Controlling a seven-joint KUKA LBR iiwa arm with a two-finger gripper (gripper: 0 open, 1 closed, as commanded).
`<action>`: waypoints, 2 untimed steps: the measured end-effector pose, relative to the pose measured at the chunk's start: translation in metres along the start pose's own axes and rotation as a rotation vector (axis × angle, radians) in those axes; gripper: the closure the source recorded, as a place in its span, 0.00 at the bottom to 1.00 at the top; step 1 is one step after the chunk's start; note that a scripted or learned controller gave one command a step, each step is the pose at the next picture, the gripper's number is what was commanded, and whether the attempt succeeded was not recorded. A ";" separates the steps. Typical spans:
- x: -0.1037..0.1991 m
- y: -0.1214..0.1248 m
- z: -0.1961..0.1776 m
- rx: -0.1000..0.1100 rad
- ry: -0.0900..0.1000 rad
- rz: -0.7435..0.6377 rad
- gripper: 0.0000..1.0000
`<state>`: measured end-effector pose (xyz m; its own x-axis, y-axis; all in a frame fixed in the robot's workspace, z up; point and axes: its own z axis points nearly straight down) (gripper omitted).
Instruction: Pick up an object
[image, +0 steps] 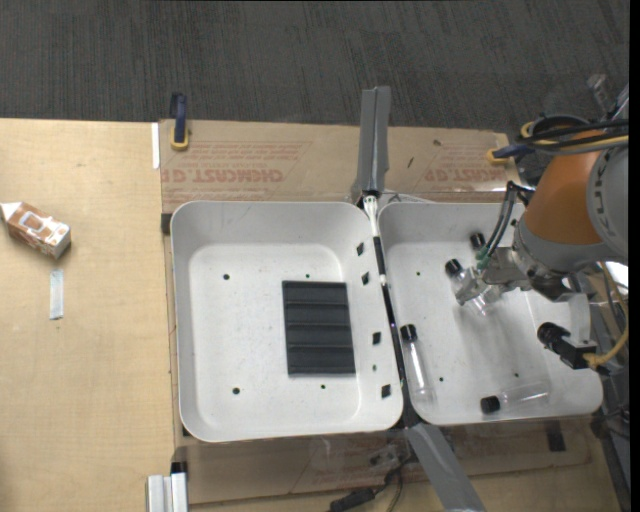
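A black ribbed rectangular block (319, 328) lies flat in the middle of the left bin (200, 250). In the right bin (440, 405), a clear tube with a black band (411, 358) lies along the left wall. Another clear tube with a black cap (516, 398) rests near the front wall. Two small black pieces (454, 267) sit toward the back, one of them by the gripper. My gripper (473, 293) is lowered into the right bin, left of its centre, just in front of the small black pieces. Nothing is visibly held.
The arm's orange band (560, 200) and grey wrist hang over the right bin's back right part. A black part (560, 342) sticks out near the right wall. A small carton (38, 230) and a strip lie on the wooden bench far left. A grey divider post (374, 140) stands between the bins.
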<state>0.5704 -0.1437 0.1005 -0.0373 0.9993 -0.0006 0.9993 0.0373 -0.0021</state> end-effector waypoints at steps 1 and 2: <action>0.064 0.013 -0.091 0.000 0.000 0.019 1.00; 0.089 0.035 -0.118 0.000 -0.001 -0.023 1.00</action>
